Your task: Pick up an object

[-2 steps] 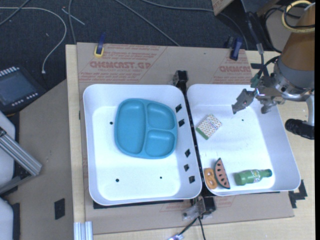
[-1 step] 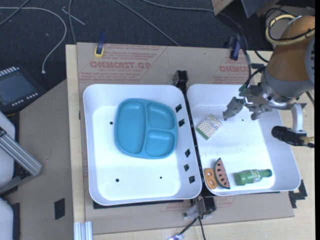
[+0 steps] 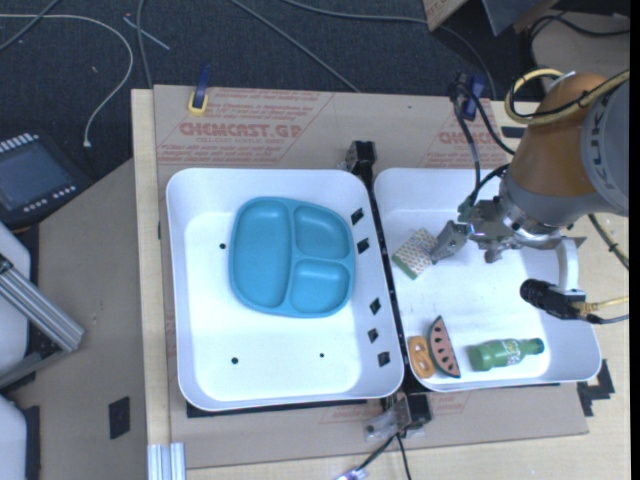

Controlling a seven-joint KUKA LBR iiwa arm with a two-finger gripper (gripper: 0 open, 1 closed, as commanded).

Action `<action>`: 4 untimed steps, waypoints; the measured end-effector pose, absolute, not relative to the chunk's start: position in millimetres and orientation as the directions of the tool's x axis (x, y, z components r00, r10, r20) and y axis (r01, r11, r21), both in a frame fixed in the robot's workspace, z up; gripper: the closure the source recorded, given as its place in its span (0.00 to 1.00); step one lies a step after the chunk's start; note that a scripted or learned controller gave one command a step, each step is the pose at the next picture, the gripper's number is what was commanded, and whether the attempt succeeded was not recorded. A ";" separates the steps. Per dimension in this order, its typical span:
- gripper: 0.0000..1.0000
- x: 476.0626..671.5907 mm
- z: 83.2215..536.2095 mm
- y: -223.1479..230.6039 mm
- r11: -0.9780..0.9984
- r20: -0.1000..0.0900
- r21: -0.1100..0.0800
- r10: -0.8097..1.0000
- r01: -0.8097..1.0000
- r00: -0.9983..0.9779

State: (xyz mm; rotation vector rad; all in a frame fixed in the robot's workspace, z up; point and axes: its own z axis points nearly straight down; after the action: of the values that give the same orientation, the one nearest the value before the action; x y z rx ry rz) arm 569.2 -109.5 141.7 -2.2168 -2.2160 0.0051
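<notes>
While the gripper hangs over the right bin, finger state indeterminate, a sponge lies just left of it; bottle and watermelon slice sit near the front rim.

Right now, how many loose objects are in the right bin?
3: a speckled green rectangular sponge near the bin's left wall, an orange-and-brown watermelon-slice toy at the front, and a green plastic bottle beside it. The arm may hide more.

Bright, even overhead light; white bins glare slightly, image soft and grainy.
</notes>
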 end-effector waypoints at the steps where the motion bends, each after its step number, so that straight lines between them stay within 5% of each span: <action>1: 0.00 570.2 92.1 -109.1 -0.002 0.003 -0.001 1.000 1.000 0.002; 2: 1.00 572.3 107.0 -109.0 -0.001 0.002 0.006 1.000 1.000 0.001; 4: 1.00 585.9 204.1 -116.9 0.000 -0.001 0.007 1.000 1.000 0.000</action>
State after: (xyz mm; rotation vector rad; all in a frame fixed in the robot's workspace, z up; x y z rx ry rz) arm 585.9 -116.9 204.1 -2.2249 -2.2259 -0.0058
